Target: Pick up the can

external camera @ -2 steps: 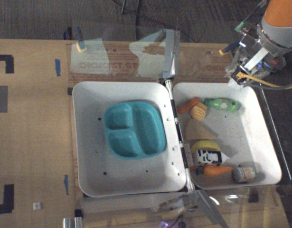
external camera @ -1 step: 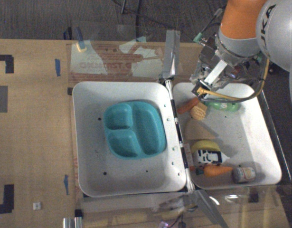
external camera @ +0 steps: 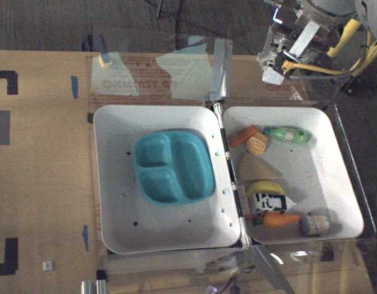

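Can (external camera: 315, 224) in right bin's (external camera: 341, 164) near corner, well apart from raised pincer (external camera: 275, 66), its state untellable

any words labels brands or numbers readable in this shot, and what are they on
Nothing can be read for certain.
Clear sheet behind the left bin: a line of reddish printed letters, too blurred to quote.
Can in the right bin: label too small and blurred.
Green bottle: a pale label, no legible text.
Black and white item beside the carrot: markings too small to read.
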Action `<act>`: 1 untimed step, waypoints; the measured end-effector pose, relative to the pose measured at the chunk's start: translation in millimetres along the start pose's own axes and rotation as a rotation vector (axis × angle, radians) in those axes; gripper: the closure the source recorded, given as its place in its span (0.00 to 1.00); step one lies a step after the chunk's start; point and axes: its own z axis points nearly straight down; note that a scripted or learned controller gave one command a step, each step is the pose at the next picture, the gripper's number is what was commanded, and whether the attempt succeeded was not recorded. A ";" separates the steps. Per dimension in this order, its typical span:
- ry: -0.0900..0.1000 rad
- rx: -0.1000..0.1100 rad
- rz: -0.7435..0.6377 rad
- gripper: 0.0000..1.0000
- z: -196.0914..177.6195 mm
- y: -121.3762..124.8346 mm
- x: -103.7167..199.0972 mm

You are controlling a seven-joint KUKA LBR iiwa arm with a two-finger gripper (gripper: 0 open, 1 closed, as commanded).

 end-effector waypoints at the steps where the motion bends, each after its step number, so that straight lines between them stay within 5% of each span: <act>1: -0.002 0.005 0.028 1.00 175.3 -29.6 32.0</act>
